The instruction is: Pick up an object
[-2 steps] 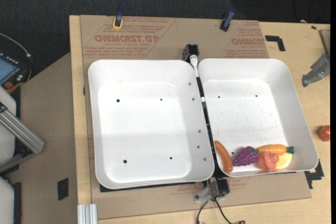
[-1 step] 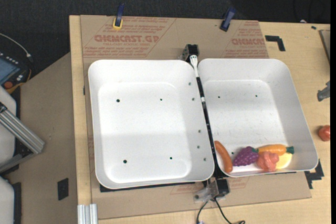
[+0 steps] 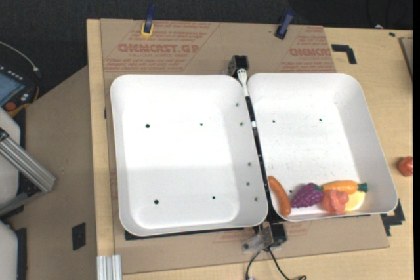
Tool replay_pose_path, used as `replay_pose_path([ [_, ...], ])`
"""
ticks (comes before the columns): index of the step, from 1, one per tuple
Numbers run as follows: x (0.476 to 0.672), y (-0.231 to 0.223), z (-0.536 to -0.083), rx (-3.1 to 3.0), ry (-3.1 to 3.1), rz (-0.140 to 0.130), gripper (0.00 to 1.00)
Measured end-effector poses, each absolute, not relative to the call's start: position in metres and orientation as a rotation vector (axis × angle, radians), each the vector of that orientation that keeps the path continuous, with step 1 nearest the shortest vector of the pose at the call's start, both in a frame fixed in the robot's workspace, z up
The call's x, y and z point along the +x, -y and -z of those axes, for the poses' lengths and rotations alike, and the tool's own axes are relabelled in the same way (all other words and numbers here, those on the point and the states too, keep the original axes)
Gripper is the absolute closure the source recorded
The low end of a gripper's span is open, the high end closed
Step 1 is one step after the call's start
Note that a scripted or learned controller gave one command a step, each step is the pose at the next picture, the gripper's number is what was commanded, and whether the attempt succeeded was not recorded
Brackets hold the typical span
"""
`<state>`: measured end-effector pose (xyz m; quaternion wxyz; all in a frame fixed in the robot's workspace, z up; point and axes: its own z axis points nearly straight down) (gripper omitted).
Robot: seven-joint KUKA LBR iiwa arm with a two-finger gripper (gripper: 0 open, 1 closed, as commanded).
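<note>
**White bins waiting, toy food untouched**

White plastic is taking up the middle of the camera view: the left bin [image 3: 134,141] is lying bare, and the right bin [image 3: 341,108] is keeping its contents crowded along its near edge, at the lower right of the frame. Sitting there in a row are an orange sausage-like piece [image 3: 279,196], a purple grape bunch [image 3: 306,195], a reddish piece [image 3: 335,200] that may be a strawberry, though it is too small to tell, and a carrot [image 3: 342,186] lying across a yellow piece [image 3: 355,202]. All are touching or nearly touching their neighbours, close against the bin wall. A small red object [image 3: 405,166] is resting on the bench at the far right, outside the bins.

As for progress, nothing is looking lifted; every piece is sitting in the bin, so the whole pick seems left to do: approach, close, raise. The state of the gripper cannot be told from this moment.
</note>
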<state>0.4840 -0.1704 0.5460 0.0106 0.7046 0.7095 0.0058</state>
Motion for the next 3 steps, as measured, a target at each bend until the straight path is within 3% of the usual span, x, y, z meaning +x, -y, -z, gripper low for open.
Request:
replay_pose_path([
  [1,0.478,0.226,-0.419,2.235,-2.221,0.010,0.00],
  [2,0.487,0.186,-0.543,2.205,-2.216,-0.012,0.00],
  [3,0.478,0.213,-0.441,2.232,-2.222,0.007,0.00],
])
